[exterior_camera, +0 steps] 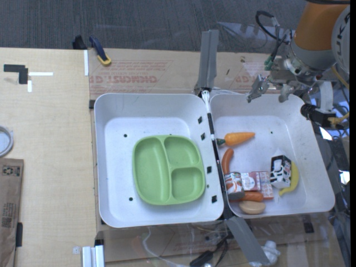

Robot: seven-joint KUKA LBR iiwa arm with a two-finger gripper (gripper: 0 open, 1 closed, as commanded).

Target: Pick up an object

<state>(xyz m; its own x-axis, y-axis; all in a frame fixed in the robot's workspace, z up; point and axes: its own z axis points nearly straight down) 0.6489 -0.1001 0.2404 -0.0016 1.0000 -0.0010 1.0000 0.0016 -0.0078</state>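
Observation:
My gripper [271, 92] hangs over the back edge of the right bin [300, 128], its two fingers spread apart and open with nothing between them. Below it in that bin lie an orange carrot [239, 138], a red sausage [227, 160], a small carton [249, 182], a black-and-white cow-patterned box [281, 170], a yellow banana [292, 182], a second red sausage [253, 196] and a tan bread roll [252, 207]. These objects cluster at the bin's front and left; the gripper is well behind them.
The left bin [111, 149] holds a green divided plate [168, 170]. A grey divider post [208, 60] rises between the bins at the back. Tape roll [4, 141] and a blue-yellow clamp [100, 52] lie on the bench at left. Cables hang by the arm on the right.

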